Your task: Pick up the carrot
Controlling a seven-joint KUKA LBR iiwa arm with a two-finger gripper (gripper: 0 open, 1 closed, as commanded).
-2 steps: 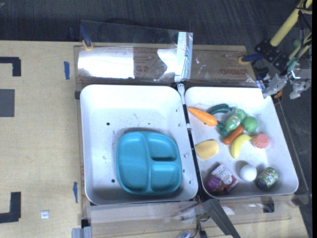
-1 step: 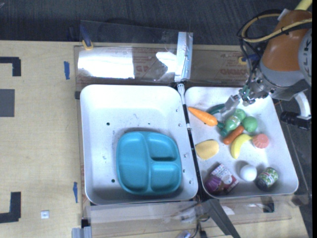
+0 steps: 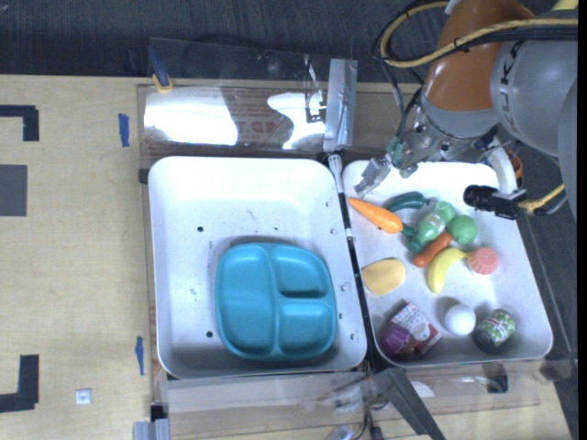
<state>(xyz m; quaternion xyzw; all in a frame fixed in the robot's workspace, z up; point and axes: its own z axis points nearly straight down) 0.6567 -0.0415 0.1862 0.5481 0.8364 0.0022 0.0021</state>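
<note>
My gripper (image 3: 378, 174) hangs open just above the carrot (image 3: 375, 214). I have not grabbed it yet.

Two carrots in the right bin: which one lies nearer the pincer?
The carrot by the bin's left wall, just below the pincer. The other carrot lies lower, wedged among the piled food.

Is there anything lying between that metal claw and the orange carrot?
No. From the overhead camera, just a short strip of bare white bin floor separates the claw from the carrot, which lies just below it.
</note>
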